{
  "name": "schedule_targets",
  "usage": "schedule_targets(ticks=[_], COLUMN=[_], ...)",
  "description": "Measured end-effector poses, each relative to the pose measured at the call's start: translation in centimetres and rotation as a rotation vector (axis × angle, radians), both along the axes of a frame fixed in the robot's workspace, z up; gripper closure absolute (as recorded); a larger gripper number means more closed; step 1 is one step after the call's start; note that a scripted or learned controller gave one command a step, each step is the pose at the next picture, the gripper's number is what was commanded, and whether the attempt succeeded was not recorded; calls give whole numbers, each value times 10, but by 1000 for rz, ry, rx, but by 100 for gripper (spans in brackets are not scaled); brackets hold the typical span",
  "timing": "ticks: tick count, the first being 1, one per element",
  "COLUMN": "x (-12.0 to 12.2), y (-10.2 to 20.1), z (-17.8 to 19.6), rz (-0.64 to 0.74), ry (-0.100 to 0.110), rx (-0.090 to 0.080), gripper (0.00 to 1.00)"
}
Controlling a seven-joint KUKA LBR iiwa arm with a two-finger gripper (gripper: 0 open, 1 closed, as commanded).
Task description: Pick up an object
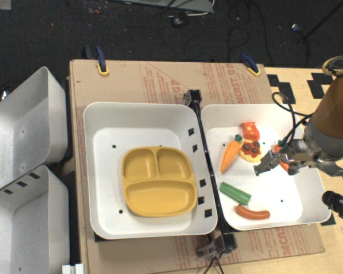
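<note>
1. Dark two-finger gripper (268,165) hangs low over the right white bin (308,207) — fingers apparently apart, gripping nothing.
2. Orange plastic carrot (230,155), green block (235,193), red sausage (252,213) lie there — apart.

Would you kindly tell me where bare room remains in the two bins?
Left bin: only a bare margin around the yellow tray. Right bin: free near corner, right of the sausage. Crowded around the carrot, cucumber and pincer.
</note>
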State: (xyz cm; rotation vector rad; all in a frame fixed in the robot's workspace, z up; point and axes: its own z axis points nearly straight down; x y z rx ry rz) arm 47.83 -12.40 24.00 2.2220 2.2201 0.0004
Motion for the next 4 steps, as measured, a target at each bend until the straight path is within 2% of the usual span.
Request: schedule_targets(ticks=[2,3,4], x=[1,1,4], y=[6,6,7], z=[-127,-147,-135], rz=[0,-2,-2], ry=[8,2,-6], rx=[3,2,2], gripper=[0,0,100])
